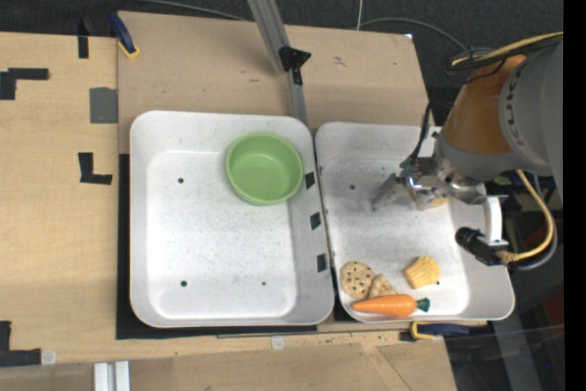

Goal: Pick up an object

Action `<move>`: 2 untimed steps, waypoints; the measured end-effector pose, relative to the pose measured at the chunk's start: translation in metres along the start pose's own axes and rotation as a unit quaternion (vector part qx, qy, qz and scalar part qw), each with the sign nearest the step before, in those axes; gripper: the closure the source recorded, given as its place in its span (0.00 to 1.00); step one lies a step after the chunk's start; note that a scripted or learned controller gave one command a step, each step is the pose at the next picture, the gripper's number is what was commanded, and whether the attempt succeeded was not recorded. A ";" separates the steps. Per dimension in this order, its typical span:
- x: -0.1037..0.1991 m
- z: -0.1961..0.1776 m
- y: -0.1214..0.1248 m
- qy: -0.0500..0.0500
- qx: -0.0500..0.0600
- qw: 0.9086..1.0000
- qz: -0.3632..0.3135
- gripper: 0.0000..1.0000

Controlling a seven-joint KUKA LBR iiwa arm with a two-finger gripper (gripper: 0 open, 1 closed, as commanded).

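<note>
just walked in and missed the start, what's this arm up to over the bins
The grey arm reaches in from the right, with its gripper over the right bin. It holds nothing that can be seen. A carrot, a cookie and a yellow corn piece lie at that bin's near end, apart from the gripper. A green bowl sits in the left bin.

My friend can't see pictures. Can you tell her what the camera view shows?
A robot arm's hand hovers above the right bin, holding nothing. Near that bin's front edge lie a carrot, a cracker and a yellow toy; the left bin holds a green bowl.
</note>
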State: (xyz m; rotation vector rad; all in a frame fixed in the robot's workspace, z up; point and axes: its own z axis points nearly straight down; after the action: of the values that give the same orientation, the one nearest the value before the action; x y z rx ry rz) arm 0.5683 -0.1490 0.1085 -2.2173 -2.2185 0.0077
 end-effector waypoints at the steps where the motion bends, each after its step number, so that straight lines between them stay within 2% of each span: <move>1: 0.001 -0.013 0.001 0.000 -0.002 1.000 -0.001 1.00; 2: 0.001 -0.060 0.010 0.000 -0.005 1.000 0.000 1.00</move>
State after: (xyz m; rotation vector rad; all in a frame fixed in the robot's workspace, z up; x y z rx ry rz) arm 0.5787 -0.1482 0.1682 -2.2216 -2.2247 -0.0022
